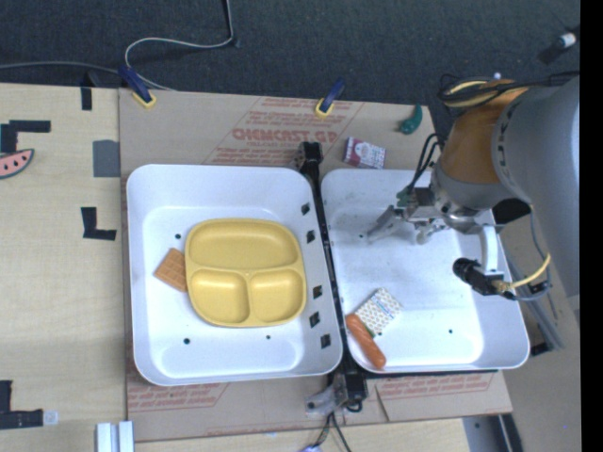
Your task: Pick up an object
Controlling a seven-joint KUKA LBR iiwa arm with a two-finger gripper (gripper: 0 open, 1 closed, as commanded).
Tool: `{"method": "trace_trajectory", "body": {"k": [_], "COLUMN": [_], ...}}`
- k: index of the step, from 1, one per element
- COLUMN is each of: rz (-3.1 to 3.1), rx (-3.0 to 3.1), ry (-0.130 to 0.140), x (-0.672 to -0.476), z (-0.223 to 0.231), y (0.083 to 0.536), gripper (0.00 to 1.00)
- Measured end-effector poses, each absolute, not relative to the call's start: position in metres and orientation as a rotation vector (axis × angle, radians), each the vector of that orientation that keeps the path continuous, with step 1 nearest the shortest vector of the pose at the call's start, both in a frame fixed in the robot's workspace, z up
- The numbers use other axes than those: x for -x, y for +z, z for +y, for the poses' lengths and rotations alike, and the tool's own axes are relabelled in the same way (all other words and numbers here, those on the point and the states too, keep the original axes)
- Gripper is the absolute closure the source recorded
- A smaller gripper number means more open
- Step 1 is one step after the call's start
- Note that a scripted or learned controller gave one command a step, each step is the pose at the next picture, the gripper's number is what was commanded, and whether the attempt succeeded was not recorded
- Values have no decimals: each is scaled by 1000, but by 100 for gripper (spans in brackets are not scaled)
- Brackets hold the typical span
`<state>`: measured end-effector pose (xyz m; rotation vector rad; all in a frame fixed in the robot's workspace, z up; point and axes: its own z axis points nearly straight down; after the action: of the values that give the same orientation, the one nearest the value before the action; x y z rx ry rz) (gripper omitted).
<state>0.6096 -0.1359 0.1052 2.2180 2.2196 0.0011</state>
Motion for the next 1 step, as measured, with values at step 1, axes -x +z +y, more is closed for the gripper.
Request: {"method": "trace_trajectory", "body": {"k": [1], "rz": [2222], "rx": [-2218], "ry": [2], "x": [-610], "z": [-135], "y": [114], "gripper": [100]}}
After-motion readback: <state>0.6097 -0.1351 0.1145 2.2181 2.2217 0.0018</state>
